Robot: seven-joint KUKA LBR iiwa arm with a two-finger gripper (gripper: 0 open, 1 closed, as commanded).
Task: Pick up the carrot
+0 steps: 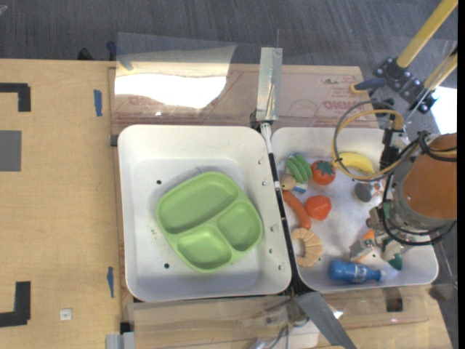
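- carrot (295, 207): an orange tapered piece lying flat in the right bin (425, 267), close to that bin's left wall, running slantwise from the far left to the near right; nothing has hold of it.
- immediate neighbours: a green leafy piece (298, 169) just beyond its far end, a round red-orange piece (318, 207) just to its right, and a tan ridged piece (307, 245) touching or nearly touching its near end.
- further items in the same bin: a tomato-like piece (323, 171) and a banana (355, 163) on the far side, and a blue bottle (352, 271) lying along the near wall.
- tool (378, 244): low over the right part of the right bin, under the orange band of the arm (429, 187), among small mixed pieces and well apart from the carrot; how wide it stands and whether it has hold of anything cannot be told from this angle.
- left bin (138, 195): carries a green divided plate (209, 220), which has no part in the task.
- step in hand (judgement): the approach; the grasp on the carrot is not yet made.
- next move (judgement): travel left across the bin, line up across the carrot's narrow width near its middle, and come down between the red-orange piece and the bin wall; the crowding leaves little room.
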